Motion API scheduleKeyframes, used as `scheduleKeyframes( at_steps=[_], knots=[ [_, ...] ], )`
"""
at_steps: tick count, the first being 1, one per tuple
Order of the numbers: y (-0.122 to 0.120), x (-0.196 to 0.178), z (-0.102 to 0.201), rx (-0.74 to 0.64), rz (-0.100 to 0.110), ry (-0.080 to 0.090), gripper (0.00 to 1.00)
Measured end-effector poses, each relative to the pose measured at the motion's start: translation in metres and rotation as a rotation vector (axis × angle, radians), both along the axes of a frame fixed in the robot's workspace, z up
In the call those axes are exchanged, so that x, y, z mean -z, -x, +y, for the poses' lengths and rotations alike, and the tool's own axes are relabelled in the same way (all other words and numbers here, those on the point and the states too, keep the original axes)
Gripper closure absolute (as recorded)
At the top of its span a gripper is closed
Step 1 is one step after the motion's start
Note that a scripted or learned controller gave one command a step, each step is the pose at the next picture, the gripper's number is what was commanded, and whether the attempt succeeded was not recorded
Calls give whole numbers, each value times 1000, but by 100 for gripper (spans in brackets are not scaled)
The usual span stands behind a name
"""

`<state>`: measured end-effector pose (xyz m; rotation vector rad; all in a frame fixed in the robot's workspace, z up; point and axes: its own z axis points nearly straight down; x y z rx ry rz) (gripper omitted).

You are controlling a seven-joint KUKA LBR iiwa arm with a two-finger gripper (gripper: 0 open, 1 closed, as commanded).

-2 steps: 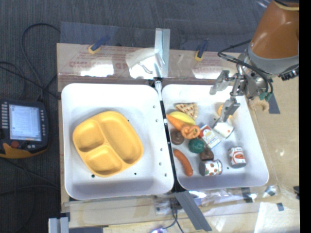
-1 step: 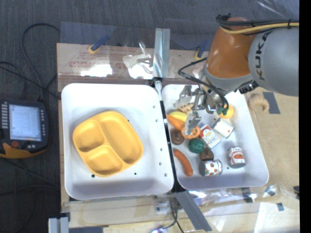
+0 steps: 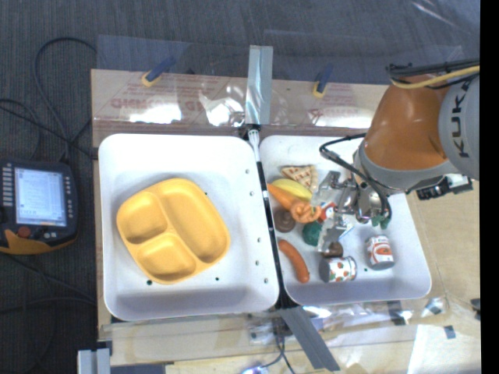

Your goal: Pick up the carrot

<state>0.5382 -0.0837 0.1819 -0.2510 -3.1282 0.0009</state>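
A: Looking at the right bin (image 3: 405, 287), I see the tool (image 3: 337, 223) low among the toy food, with the grey arm (image 3: 413, 131) over it. I judge this is the approach step; nothing is lifted yet.

B: Where is the carrot (image 3: 285, 195)?

A: It lies just to the left of the tool, orange with a green end that points toward the tool, and it touches a yellow banana (image 3: 287, 185). If the tool pinches anything, I cannot tell; its metal parts are too cluttered to read.

B: What does the next move call for?

A: I think the tool must go a little left and come down over the carrot alone, because the neighbours are very close and could be caught with it.

B: How many things do you count?

A: Two white bins. In the right one: one carrot, one banana, one pizza slice (image 3: 299, 174), one sausage (image 3: 294, 259), two small cans (image 3: 338, 269) with red labels, one dark round piece (image 3: 284, 221) and one green piece (image 3: 312, 234). The left bin (image 3: 117, 287) bears one yellow divided plate (image 3: 173, 229).
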Motion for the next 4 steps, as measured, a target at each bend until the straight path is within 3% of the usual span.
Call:
scheduleKeyframes(
  at_steps=[1,2,3,4],
  knots=[
    [-19,1,68,-10,-1,-2,0],
    [37,0,41,223,1,1,0],
    [10,91,-8,140,-10,-2,0],
    [-70,91,-17,-86,-16,3,0]
  ],
)
